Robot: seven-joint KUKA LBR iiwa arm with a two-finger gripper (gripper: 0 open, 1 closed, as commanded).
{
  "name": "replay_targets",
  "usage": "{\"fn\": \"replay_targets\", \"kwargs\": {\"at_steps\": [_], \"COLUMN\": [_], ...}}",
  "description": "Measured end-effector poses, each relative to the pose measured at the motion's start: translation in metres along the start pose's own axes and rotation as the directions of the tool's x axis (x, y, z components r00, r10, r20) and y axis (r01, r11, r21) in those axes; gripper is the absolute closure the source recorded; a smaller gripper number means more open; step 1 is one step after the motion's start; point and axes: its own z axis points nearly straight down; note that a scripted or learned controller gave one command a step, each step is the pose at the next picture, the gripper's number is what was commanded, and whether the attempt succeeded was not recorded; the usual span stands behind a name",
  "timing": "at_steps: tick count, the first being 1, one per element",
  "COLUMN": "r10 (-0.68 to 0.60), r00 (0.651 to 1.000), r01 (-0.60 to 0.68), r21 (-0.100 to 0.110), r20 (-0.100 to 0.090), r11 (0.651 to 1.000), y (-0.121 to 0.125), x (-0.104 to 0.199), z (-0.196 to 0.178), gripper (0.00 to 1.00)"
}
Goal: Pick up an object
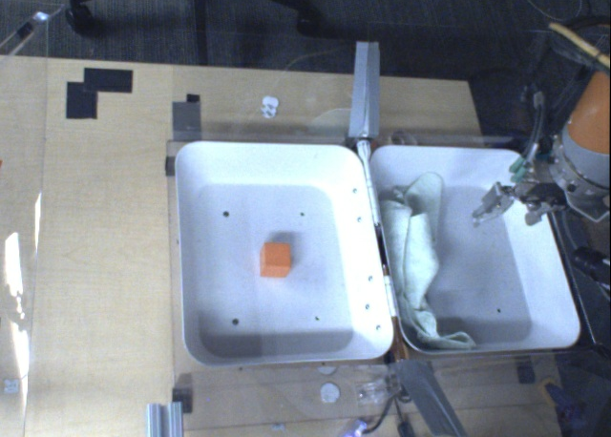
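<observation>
Orange cube (276,260) sits mid-frame in the left bin (205,173); a pale cloth (416,254) lies crumpled in the right bin (554,273). End effector (496,204) hovers at right, apart from both; its grip state can't be told. Risk: closing on air, or snagging loose cloth.

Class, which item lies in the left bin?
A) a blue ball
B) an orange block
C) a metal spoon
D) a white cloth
B: the orange block sits alone on the floor of the left bin, while the white cloth lies in the right bin.
</observation>
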Motion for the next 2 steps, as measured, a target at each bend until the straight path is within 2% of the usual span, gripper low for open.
{"fn": "replay_targets", "kwargs": {"at_steps": [1,2], "r10": [0.048,0.045], "r00": [0.999,0.999], "r01": [-0.048,-0.045], "r21": [0.001,0.003], "r20": [-0.001,-0.002], "r11": [0.999,0.999], "y": [0.0076,0.0093], "x": [-0.0215,-0.0201], "z": [0.1195,0.1124], "gripper": [0.00,1.00]}}
